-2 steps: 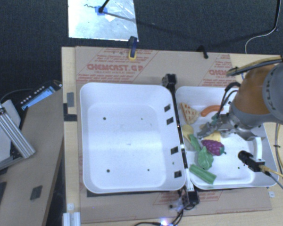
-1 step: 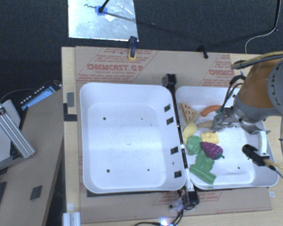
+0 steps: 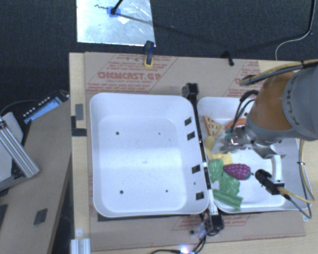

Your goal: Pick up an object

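The arm [image 3: 286, 107] enters from the right of the frame and reaches down into the right bin [image 3: 257, 208]. The pincer [image 3: 232, 141] sits low at the centre of that bin; whether it is apart or together cannot be told. Just beneath it, toward the lower frame, lie a yellow item [image 3: 220, 156], a purple grape bunch [image 3: 237, 170] and green leafy pieces [image 3: 226, 187], close together. A pale orange-striped item [image 3: 212, 126] lies at the bin's upper left. The left bin [image 3: 143, 152] occupies frame centre on the table [image 3: 127, 73].
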Motion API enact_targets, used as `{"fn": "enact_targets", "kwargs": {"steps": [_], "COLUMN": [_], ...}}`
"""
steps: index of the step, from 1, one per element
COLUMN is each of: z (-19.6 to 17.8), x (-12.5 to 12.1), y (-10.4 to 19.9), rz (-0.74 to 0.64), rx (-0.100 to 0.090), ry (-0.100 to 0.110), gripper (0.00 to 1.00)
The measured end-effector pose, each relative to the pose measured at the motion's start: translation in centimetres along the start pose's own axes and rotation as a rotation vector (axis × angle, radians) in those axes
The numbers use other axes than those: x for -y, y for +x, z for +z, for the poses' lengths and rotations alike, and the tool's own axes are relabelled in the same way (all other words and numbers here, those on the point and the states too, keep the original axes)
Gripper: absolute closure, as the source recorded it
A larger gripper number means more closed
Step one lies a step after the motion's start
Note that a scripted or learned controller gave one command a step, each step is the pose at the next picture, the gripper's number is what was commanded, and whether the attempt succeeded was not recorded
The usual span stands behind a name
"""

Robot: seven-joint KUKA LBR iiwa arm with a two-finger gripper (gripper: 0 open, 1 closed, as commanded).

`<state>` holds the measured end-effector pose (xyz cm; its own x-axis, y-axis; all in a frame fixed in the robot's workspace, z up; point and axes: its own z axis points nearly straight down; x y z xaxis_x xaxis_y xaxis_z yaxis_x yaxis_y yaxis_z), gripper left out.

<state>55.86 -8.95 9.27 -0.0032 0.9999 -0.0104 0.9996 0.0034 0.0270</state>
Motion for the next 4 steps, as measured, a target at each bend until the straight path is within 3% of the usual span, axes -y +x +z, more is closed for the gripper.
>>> {"fn": "enact_targets", "kwargs": {"steps": [1,2,3,4], "z": [-9.9,-9.3,1.3,-0.3], "x": [3.6,3.6,0.1,0.1], "y": [3.7,3.5,-0.6,-0.4], "rz": [-0.004,0.001,0.003,0.001], "rx": [-0.012,-0.011,-0.009,-0.01], "ry": [0.021,0.024,0.026,0.024], "gripper": [1.0,0.0,0.0,1.0]}}
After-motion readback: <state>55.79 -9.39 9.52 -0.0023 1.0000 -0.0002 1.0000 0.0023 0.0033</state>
